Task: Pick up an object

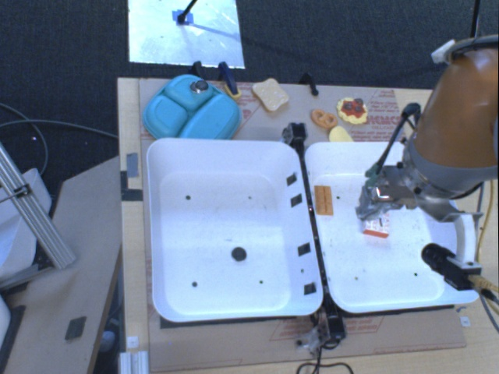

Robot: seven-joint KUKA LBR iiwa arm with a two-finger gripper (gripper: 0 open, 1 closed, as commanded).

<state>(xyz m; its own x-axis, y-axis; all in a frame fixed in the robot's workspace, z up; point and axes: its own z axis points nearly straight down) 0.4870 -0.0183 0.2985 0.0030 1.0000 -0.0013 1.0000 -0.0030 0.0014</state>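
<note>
In the right bin (pixel 390 291), a small red and white packet (pixel 377 227) lies near the middle. My gripper (pixel 376 202) hangs directly over the packet's far edge, close to it, with the grey and orange arm reaching in from the right. A flat orange-brown card (pixel 323 200) lies by the right bin's left wall. A small dark round disc (pixel 238 253) rests on the floor of the left bin (pixel 179 170).
Behind the bins on the bench sit a blue divided dish (pixel 191 109), a toy toast slice (pixel 270 94), a pretzel (pixel 323 118), a small pizza-like toy (pixel 352 110) and a yellow piece (pixel 340 135). A shiny sheet (pixel 185 20) lies further back.
</note>
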